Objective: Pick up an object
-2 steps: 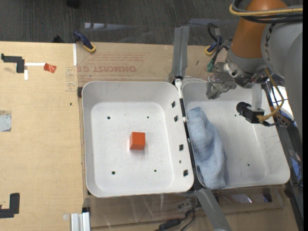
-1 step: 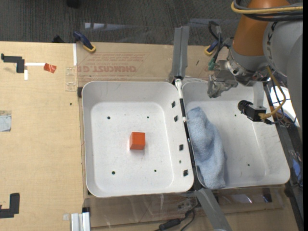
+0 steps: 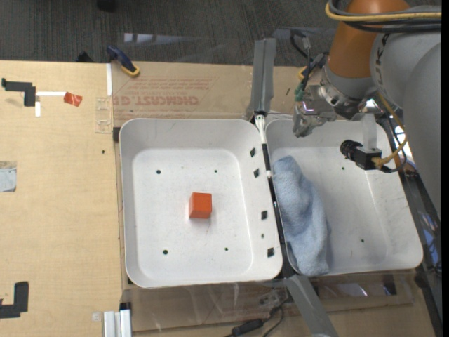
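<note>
An orange-red cube sits near the middle of the left white bin. A crumpled light-blue cloth lies along the left side of the right bin, against the divider. My gripper hangs above the right bin's back left corner, just past the far end of the cloth. It is small and seen from above, and nothing shows between its fingers. The grey arm with its orange band reaches in from the top right.
A metal divider rail runs between the bins toward the back. A black cable fitting hangs over the right bin's back. Cardboard lies behind the left bin, a wooden bench surface to the left.
</note>
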